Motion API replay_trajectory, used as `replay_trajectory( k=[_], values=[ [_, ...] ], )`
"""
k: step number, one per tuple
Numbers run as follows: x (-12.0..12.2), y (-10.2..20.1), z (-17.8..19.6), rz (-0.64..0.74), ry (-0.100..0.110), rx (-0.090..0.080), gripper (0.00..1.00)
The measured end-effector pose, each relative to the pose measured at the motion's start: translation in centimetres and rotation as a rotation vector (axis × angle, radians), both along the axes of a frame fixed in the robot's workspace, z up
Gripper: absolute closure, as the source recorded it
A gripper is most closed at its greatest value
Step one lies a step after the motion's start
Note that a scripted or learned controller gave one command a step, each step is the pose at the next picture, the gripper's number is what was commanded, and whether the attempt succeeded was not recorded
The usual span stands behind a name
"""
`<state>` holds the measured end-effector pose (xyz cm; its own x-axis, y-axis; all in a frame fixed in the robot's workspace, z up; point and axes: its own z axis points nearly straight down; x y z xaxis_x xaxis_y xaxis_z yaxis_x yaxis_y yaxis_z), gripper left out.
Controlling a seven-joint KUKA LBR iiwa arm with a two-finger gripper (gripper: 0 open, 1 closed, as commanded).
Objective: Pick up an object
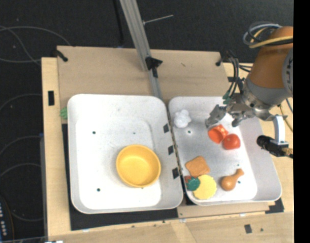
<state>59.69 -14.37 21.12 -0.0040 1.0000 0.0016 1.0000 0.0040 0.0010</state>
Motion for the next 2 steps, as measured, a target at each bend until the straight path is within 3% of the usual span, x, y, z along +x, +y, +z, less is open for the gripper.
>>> replay_trajectory(
  k=[1, 2],
  values=[
    [0.0, 0.0, 0.0, 0.0, 0.0, 0.001, 0.0],
    [0.0, 0.2, -6.3, -0.005, 0.006, -0.004, 0.0]
  ],
)
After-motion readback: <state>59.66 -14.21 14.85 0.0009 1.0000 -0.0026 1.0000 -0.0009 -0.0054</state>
